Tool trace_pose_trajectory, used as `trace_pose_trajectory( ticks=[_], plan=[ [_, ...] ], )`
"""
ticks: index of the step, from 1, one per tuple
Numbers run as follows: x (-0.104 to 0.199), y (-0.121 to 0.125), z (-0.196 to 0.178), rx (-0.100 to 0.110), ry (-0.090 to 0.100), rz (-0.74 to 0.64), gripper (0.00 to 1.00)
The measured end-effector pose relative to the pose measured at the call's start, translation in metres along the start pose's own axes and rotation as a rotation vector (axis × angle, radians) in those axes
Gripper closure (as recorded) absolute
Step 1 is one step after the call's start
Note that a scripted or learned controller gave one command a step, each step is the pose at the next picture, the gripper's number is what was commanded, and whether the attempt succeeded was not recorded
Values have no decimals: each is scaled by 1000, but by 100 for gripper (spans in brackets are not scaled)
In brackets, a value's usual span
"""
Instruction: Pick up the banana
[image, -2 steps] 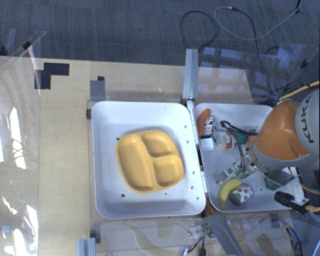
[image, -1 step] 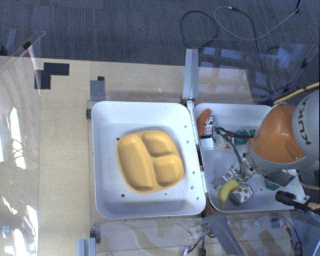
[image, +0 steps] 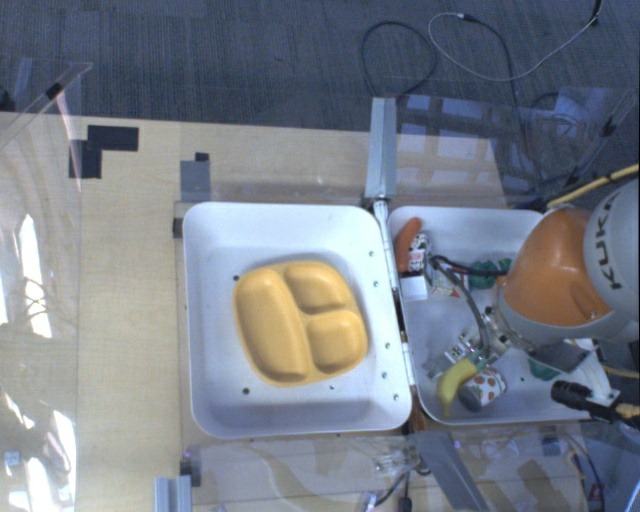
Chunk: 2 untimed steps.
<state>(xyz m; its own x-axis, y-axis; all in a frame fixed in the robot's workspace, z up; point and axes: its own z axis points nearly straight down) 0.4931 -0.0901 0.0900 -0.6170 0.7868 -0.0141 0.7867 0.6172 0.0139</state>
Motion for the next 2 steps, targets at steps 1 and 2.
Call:
trace_pose_trajectory(
  ticks=[1,2],
  plan=[
    [1,-2,1,4,7,233,0],
    [1,-2,1,4,7,294,0]
  ],
)
